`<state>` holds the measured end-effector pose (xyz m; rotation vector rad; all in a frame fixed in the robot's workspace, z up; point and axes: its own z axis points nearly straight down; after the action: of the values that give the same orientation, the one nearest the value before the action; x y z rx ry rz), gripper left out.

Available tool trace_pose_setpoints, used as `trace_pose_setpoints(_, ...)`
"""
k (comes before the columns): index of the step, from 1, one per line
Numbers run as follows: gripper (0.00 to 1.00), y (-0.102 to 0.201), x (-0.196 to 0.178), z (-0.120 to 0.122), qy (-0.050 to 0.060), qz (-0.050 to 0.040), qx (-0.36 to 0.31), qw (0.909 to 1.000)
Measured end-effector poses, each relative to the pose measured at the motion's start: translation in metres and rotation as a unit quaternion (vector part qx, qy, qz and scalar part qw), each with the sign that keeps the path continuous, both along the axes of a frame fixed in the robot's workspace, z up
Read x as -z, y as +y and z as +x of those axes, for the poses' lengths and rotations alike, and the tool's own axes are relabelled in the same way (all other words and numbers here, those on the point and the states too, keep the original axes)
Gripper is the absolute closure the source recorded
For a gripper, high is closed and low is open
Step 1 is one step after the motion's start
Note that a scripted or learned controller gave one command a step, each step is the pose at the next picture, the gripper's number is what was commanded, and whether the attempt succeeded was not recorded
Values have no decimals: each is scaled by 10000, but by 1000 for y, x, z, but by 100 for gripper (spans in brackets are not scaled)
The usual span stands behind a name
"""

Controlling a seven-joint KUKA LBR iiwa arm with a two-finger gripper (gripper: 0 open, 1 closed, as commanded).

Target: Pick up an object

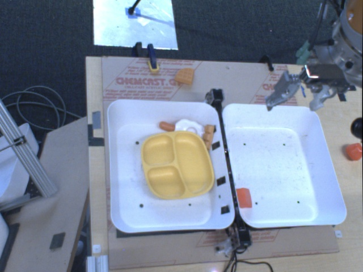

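Observation:
My gripper hangs over the far edge of the right bin, fingers spread open with nothing between them. In that bin a small orange-red block lies at the near left corner, far from the gripper. The left bin holds a yellow divided plate. Behind the plate lie an orange sausage-shaped piece, a white piece and a small tan piece.
A tan waffle-like piece lies on the bench behind the left bin. A red item and a black thing sit on the bench right of the right bin. Clamps stand at the bench's far edge.

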<state>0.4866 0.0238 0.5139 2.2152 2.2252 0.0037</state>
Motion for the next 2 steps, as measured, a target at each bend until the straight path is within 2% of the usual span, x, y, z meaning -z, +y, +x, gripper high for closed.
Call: trace_pose_setpoints(2, 0, 0, 0, 0, 0, 0, 0, 10000)
